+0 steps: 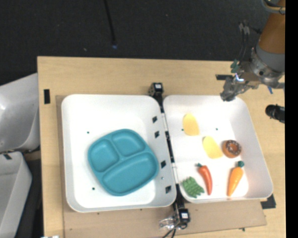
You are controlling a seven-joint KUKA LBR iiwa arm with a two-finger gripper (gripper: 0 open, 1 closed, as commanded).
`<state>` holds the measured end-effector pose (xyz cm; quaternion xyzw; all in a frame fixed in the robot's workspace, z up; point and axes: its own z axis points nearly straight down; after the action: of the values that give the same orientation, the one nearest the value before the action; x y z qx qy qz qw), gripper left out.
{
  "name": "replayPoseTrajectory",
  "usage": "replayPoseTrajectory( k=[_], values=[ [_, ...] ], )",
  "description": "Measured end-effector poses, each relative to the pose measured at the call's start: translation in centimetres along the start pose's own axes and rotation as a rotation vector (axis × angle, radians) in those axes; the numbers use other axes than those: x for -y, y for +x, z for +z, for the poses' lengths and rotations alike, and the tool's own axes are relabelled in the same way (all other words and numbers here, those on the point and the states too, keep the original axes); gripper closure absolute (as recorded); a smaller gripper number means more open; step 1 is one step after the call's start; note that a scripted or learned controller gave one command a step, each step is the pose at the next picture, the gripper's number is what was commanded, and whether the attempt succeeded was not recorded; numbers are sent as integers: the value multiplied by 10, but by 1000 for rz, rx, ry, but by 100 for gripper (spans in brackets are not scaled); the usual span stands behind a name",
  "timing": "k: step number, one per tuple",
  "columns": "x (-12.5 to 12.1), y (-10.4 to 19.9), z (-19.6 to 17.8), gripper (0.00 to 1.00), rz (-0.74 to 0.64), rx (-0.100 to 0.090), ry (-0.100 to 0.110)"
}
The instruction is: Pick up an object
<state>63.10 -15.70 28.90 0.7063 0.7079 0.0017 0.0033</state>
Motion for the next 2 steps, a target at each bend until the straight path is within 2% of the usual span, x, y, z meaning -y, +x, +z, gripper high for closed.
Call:
replayPoseTrajectory(
  k=[1,2],
  values=[
    [13,53,-1,100,-3,-2,6],
    [30,92,7,100,-2,-2,8]
  ],
)
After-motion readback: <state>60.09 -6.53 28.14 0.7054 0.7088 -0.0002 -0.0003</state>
